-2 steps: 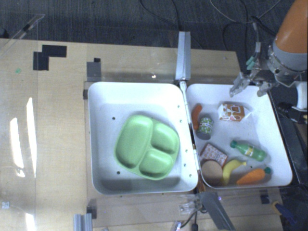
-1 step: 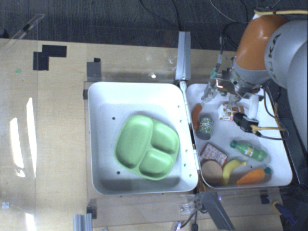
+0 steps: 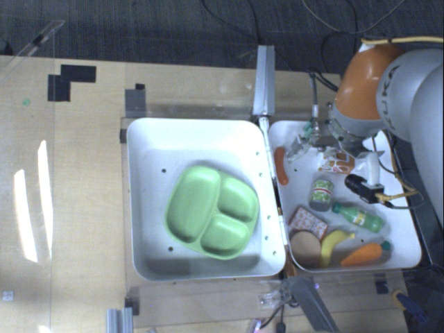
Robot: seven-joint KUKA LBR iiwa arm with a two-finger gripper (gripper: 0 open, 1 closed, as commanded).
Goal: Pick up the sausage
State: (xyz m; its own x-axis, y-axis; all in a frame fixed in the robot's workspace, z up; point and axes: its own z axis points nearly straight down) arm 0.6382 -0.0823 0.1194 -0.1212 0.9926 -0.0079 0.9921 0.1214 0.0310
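- While the sausage (image 3: 280, 166) lies untouched along the left wall of the right bin (image 3: 414, 255), near its upper end, we judge the task as barely begun: nothing is lifted yet.
- We see the tool (image 3: 313, 139) hovering over the upper part of that bin, near the sausage but apart from it, up and to its right; whether it stands apart or together we cannot tell, as the metal parts blur into one another.
- What is left, in our judgement, is the whole grasp: lining up over the sausage, closing on it and raising it clear.
- We read the sausage as a slim, smooth, reddish-orange cylinder with rounded ends, likely slippery plastic, and pressed close to the wall, which may crowd one side of a grasp.
- Around it we note a small round can (image 3: 321, 192), a green bottle (image 3: 358, 217), a yellow banana (image 3: 333, 244), an orange carrot (image 3: 362, 255) and a flat printed packet (image 3: 307, 221).
- Over in the left bin (image 3: 146, 151) we see a glossy green divided plate (image 3: 213, 211) with three soft-edged compartments.
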